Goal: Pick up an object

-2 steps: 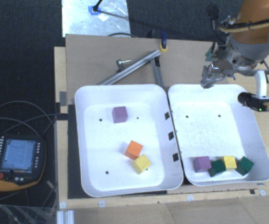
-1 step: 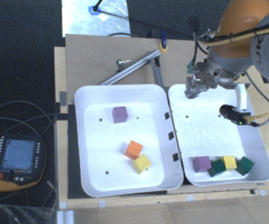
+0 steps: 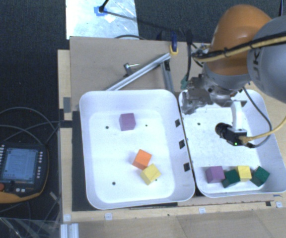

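The grey arm's two-finger gripper (image 3: 192, 103) hung over the upper left corner of the right white plastic bin (image 3: 277, 180); I cannot tell how its jaws stood. Well below them, along that bin's lower wall, sat a purple cube (image 3: 214, 173), two dark green blocks (image 3: 229, 177) and a yellow cube (image 3: 244, 172). Left of the jaws, the left white bin (image 3: 91, 148) held a purple block (image 3: 127, 121), an orange cube (image 3: 142, 158) and a yellow block (image 3: 150, 173).

Bench layout: two bins side by side.
Left bin (image 3: 91, 148) holds three blocks (image 3: 142, 158); right bin (image 3: 277, 167) holds four blocks (image 3: 237, 174) (along its near edge); teach pendant (image 3: 16, 170) lies left.
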Controlling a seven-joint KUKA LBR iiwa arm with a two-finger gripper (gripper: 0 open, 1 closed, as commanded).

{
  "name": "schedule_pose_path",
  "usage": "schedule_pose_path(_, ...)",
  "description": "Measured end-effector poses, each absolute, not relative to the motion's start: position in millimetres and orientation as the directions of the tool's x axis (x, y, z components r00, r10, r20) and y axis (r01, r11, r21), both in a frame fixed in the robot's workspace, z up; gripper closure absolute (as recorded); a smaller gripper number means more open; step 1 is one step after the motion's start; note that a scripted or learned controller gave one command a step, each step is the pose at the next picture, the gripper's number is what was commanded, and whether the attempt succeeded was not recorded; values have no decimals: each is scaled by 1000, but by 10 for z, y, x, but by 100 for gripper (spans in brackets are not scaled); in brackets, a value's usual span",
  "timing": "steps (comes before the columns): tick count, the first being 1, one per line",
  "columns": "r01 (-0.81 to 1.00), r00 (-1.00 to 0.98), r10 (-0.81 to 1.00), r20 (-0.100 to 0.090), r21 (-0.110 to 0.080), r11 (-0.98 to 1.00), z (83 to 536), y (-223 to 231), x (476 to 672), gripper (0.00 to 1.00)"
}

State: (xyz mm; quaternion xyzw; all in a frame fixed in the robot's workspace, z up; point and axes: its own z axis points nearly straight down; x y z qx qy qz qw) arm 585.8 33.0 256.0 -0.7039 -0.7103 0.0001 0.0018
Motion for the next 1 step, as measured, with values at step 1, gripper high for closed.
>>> schedule_pose_path(1,1000,-9,1000,2,-3,9,2445,671,5513,100)
